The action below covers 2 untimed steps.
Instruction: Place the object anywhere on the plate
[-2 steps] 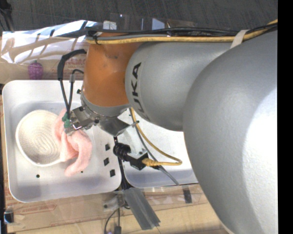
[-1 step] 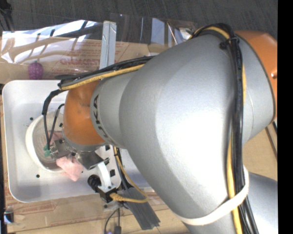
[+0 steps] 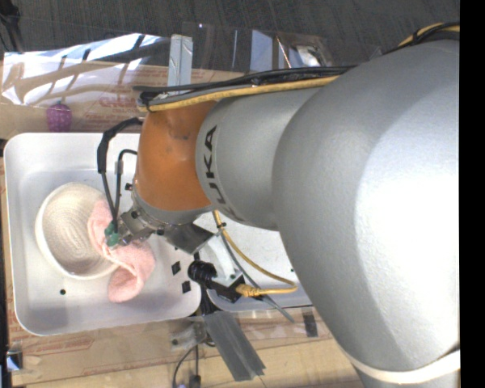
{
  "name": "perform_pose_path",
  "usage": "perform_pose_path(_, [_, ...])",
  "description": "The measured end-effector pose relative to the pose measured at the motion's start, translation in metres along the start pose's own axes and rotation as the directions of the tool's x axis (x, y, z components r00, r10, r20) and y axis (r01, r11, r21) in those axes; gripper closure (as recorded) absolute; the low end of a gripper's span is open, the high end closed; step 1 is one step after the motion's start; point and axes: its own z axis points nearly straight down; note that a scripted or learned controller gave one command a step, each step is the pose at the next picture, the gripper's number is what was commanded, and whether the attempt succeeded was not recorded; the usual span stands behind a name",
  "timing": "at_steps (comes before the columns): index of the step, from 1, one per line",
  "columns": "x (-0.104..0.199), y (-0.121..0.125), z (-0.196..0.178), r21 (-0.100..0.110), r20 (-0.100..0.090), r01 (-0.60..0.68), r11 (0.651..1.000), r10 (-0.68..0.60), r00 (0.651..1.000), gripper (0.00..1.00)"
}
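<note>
1. Nearest the camera, the grey KUKA arm (image 3: 356,200) fills the right side of the view, its orange band (image 3: 171,164) sitting above the wrist over the left white bin (image 3: 32,314).
2. Below the band, the gripper (image 3: 120,234) reaches down at the right rim of the plate; whether it is spread or pressed together cannot be told, as the wrist covers most of it.
3. A soft pink object (image 3: 131,272) lies just under the gripper, part of it draped over the plate's right edge and the rest spilling onto the bin floor toward the bin's near side.
4. The round, cream-coloured plate (image 3: 65,229) rests in the bin's left half.
5. Black and yellow cables (image 3: 250,285) trail from the wrist across the bench.
6. Farther back, a small purple item (image 3: 59,117) sits on the bench's rear edge beside crinkled clear plastic (image 3: 73,67).
</note>
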Motion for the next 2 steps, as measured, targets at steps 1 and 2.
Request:
perform_pose_path(1, [0.055,0.01,0.08,-0.01,0.006,0.069,0.998,-0.069,0.998,1.0])
perform_pose_path(2, [0.006,-0.02,-0.013,-0.001,0.001,0.311,0.95,-0.311,0.95,1.0])
